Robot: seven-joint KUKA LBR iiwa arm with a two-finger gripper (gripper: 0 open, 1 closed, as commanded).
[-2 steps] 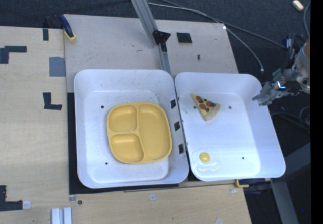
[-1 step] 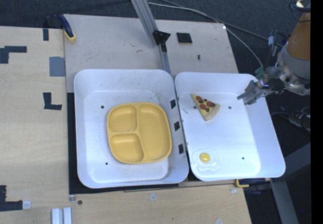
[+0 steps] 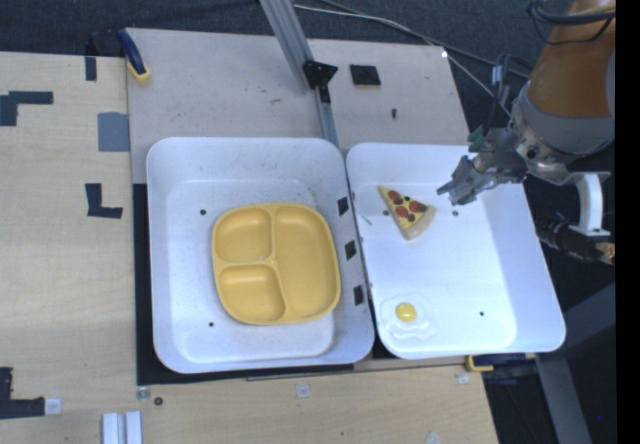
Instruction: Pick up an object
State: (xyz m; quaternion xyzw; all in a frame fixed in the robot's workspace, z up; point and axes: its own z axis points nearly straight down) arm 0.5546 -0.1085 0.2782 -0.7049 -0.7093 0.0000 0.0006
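Note:
A toy pizza slice point(image 3: 406, 211) with red toppings lies in the upper left part of the right bin point(image 3: 500, 262). A toy fried egg point(image 3: 407, 316) rests near that bin's front left corner. My gripper point(image 3: 456, 190) hangs over the right bin's upper right area, a short way right of the pizza slice and apart from it. Its fingers point down and to the left, and nothing shows between them.
The left bin point(image 3: 180, 232) holds a yellow divided plate point(image 3: 275, 262). A metal pole point(image 3: 290, 22) slants across the bench behind the bins. The arm's orange band point(image 3: 575, 42) and cables sit at the right edge.

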